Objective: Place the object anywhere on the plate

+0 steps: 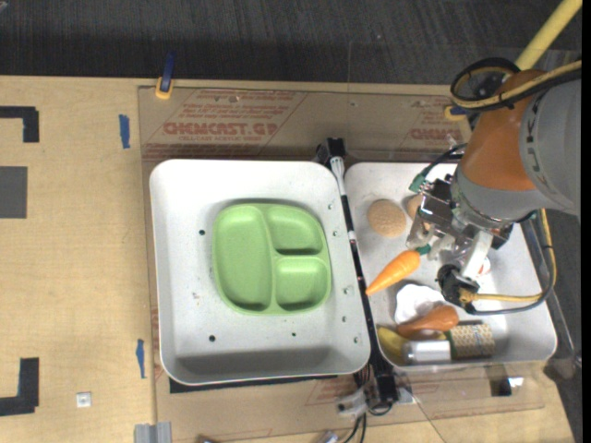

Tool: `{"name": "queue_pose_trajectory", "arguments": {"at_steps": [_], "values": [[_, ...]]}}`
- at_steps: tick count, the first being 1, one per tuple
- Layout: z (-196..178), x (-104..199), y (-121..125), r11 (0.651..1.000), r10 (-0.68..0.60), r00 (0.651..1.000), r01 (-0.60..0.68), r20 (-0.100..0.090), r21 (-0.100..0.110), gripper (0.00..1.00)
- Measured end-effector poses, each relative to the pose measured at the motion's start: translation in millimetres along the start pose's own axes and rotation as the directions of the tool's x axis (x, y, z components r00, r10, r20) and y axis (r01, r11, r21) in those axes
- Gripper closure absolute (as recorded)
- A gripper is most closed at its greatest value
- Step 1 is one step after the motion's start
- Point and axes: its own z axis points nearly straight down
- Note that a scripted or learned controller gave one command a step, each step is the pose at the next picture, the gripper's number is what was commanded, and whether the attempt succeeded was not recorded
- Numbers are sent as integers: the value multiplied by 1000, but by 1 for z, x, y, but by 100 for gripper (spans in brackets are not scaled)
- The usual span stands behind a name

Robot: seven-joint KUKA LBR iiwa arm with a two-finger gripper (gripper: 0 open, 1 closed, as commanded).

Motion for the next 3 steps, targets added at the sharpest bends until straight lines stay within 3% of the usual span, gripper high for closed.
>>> {"name": "queue_pose_trajectory", "arguments": {"at_steps": [1,2,3], "values": [[-34,59,-43,996,-86,996,86,-4,-4,100],[-34,134,-48,970,-245,970,245,-2,-3,100],[-34,133,-47,970,-242,970,242,-1,-4,0]]}}
